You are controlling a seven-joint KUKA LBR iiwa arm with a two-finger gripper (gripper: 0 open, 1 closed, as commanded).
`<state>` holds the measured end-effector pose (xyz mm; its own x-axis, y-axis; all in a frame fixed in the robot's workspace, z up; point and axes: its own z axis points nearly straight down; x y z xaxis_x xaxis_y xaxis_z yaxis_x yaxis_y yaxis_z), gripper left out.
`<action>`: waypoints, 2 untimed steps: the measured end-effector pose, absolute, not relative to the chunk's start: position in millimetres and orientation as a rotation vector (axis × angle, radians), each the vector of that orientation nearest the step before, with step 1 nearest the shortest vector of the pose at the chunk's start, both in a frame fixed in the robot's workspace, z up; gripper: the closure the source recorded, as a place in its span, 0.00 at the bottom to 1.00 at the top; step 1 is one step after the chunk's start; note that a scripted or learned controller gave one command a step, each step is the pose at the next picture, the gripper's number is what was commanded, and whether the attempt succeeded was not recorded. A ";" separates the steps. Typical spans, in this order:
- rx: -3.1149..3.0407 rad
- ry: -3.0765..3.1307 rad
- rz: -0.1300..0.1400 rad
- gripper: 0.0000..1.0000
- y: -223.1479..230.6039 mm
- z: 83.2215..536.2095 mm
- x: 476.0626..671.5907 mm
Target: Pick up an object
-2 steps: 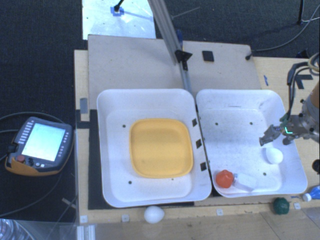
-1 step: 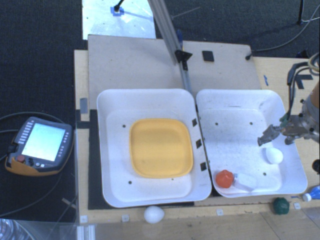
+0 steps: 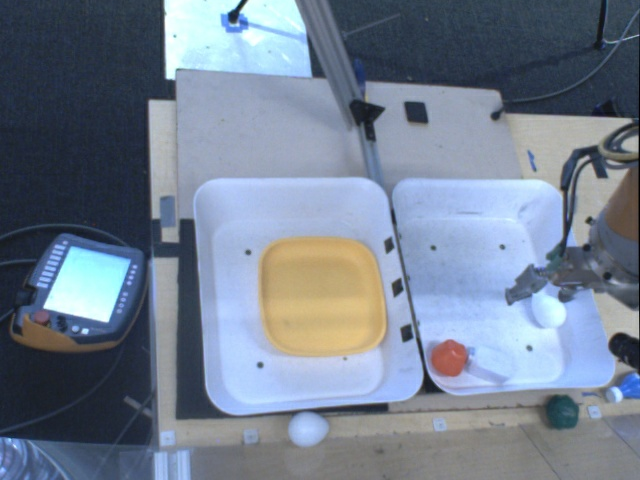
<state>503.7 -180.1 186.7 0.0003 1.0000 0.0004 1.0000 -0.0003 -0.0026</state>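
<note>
White egg-shaped object (image 3: 548,312) lies near the right bin's (image 3: 470,208) right wall, touching or just under the gripper (image 3: 530,286); whether the dark fingers are spread or pinching it I cannot tell — they blur together; the arm (image 3: 618,238) is cut off at the frame's edge; an orange ball (image 3: 449,358) rests near the front wall.

I'm working in a robotics lab: teach pendant (image 3: 75,290) beside the counter (image 3: 270,133), cables (image 3: 560,78) across dark carpet (image 3: 80,88).
</note>
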 end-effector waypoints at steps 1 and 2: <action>-2.219 -2.219 0.003 0.00 -176.2 128.5 495.8; -2.219 -2.221 0.001 0.00 -175.4 88.8 495.5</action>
<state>495.5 -175.4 88.8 -0.0010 1.0000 0.0012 1.0000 0.0010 -0.0023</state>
